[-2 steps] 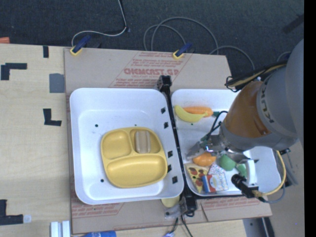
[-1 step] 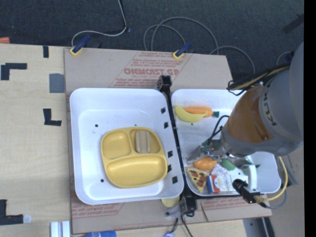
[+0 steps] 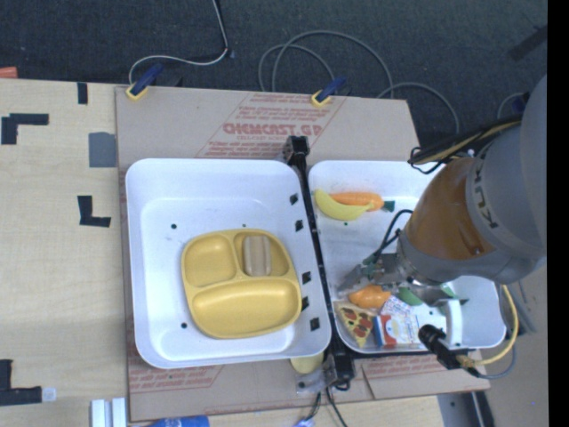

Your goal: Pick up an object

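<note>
A yellow banana (image 3: 335, 206) and an orange carrot (image 3: 358, 199) lie touching near the right bin's (image 3: 484, 327) far-left corner. A small orange piece (image 3: 369, 298) and a flat printed packet (image 3: 378, 327) lie by its near edge.

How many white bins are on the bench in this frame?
2: the left bin holds a yellow divided plate; the right bin holds a banana and other small items, with the arm covering part of it.

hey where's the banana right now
The banana lies at the far end of the right bin, against the divider, touching the carrot beside it.
</note>
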### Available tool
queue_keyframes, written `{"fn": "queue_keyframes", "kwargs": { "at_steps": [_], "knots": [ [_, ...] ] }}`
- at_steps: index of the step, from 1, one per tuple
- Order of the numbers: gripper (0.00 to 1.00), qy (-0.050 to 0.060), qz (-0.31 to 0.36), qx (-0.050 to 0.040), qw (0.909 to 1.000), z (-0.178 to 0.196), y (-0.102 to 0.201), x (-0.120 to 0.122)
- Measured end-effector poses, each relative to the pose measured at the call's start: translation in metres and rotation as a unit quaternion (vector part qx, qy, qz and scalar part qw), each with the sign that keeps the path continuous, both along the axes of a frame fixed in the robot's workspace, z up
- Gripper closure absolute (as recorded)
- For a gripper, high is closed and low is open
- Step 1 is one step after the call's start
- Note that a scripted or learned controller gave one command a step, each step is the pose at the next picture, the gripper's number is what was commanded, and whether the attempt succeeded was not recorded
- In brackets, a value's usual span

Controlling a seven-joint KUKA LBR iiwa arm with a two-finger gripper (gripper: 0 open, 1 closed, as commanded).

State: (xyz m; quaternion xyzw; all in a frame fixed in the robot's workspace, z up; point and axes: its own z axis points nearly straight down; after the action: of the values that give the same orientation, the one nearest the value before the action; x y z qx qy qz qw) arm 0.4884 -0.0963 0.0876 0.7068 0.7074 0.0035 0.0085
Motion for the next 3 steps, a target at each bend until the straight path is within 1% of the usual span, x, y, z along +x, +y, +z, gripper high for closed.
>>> {"fn": "queue_keyframes", "kwargs": {
  "at_steps": [1,3],
  "knots": [
    [0.00,0.001,0.001,0.0011,1.0000,-0.0001,-0.0004,-0.0002],
    [0.00,0.001,0.000,0.0005,1.0000,-0.0001,0.0011,-0.0005]
  ]
}}
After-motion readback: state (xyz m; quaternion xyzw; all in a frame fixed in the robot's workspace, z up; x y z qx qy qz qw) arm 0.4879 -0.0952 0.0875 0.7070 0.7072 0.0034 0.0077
